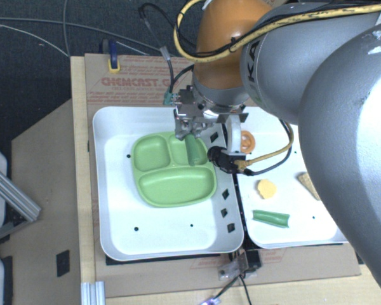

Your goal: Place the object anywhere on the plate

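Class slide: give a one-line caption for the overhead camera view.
Gripper poised over the green divided plate in the left bin; three small items lie in the right bin.

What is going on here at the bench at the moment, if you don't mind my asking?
A grey KUKA arm reaches in from the right, and its hand is down over the upper right compartment of the green divided plastic plate in the left white bin. A green object sits right below the hand in that compartment; whether it is gripped is unclear. The right white bin holds a yellow piece, a green bean-shaped item and an orange item.
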Available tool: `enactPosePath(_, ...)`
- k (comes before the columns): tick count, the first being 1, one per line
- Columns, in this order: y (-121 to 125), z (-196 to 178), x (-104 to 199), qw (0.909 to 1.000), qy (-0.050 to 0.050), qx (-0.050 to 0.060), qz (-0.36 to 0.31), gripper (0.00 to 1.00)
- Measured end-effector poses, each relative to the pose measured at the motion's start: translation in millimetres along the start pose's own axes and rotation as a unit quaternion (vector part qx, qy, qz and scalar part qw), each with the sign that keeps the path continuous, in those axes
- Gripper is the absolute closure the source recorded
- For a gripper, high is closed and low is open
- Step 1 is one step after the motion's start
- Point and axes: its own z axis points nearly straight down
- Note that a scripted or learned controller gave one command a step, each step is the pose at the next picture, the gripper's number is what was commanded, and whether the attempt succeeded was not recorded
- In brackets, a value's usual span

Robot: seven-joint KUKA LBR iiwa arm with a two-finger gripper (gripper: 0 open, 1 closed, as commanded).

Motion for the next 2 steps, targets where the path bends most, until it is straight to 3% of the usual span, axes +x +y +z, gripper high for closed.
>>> enactPosePath(1,-2.2,-6.0,-7.0,1.0,-0.001,0.0,0.003,1.0)
enactPosePath(2,-2.2,-5.6,-7.1,1.0,-0.001,0.0,0.003,0.0)
